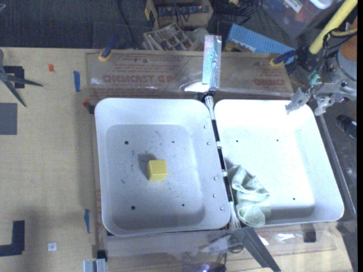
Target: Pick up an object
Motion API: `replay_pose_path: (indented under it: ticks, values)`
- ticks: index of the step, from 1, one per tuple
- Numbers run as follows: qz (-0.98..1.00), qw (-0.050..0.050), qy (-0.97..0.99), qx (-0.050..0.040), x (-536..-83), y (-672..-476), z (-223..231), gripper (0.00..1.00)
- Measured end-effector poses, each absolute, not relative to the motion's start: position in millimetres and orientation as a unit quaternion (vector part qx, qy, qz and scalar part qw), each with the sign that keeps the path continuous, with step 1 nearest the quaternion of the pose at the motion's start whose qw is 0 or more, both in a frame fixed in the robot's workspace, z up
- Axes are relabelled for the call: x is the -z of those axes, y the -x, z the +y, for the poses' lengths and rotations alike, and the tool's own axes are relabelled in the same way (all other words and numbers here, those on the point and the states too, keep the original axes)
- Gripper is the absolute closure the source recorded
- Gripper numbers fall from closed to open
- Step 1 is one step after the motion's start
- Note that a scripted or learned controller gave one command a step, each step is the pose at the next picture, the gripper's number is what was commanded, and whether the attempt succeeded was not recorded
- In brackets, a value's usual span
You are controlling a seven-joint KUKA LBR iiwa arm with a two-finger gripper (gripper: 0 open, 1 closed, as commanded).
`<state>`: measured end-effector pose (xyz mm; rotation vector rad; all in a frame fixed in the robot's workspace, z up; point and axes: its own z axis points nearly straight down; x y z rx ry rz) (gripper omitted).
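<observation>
Hugging frame edge, gripper [306,100] perhaps blurred

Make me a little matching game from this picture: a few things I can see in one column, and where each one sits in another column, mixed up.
Things:
1. yellow block
2. pale crumpled cloth
3. gripper
4. shiny upright strip

Places:
A. at the far right corner of the right bin, over its rim
B. behind the bins, where they meet
C. near the middle of the left bin
D. in the near left corner of the right bin

Pairs: 1-C, 2-D, 3-A, 4-B
</observation>
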<state>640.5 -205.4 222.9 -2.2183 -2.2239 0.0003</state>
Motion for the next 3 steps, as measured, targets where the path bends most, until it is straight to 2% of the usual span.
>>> replay_pose_path:
  ticks: [1, 2, 3]
  values:
    - [-0.488, 0.000, 0.873, -0.0003, -95, -651.8, -169, 0.00]
    - [-0.490, 0.000, 0.872, -0.0011, -105, -652.9, -167, 1.00]
    - [-0.271, 0.000, 0.963, 0.0007, -87, -636.0, -179, 1.00]
